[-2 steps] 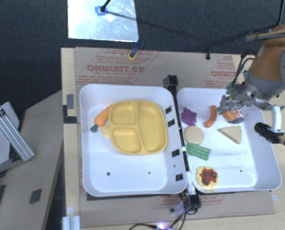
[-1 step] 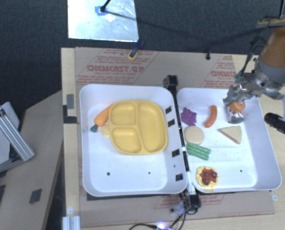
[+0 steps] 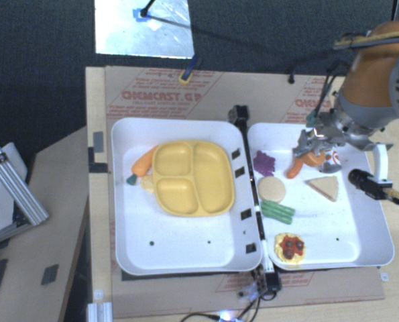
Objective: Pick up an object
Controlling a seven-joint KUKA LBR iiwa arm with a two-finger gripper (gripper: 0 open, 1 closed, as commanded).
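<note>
Tool (image 3: 313,146) | directly over orange sausage (image 3: 295,169) in right bin (image 3: 380,247); its long axis slants down-left | I cannot tell its grip.

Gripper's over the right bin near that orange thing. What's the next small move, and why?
Probably a short, straight descent. The gripper hangs over the upper part of the right bin, right at the orange sausage-like piece, which lies on the bin floor. The purple item and the wedge slice lie apart from it, so the way down looks clear.
</note>
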